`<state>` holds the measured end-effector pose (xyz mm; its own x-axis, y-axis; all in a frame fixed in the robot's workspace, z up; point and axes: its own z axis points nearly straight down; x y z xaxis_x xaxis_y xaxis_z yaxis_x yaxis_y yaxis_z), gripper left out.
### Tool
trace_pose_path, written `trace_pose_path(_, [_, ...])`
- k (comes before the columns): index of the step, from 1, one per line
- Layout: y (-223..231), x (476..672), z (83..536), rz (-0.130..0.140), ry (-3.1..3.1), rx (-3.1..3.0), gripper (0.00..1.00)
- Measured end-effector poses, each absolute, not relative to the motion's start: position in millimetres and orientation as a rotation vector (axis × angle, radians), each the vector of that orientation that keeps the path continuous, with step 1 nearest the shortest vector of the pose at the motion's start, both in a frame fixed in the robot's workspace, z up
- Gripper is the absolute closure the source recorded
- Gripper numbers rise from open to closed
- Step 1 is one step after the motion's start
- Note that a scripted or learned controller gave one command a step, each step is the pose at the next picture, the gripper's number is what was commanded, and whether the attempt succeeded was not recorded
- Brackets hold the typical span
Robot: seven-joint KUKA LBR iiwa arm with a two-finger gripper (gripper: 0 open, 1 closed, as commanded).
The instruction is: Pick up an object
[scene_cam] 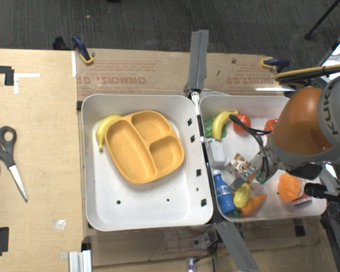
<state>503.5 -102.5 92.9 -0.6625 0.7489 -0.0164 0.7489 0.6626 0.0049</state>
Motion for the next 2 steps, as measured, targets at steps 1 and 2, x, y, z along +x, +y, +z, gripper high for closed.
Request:
trace_pose_path(1, [-103.3, 513.6, 91.9, -0.006, 2.877, 1.244, 0.00])
trace_pose_path(2, [-103.2, 504.9, 92.1, -0.004, 2.798, 1.403, 0.00])
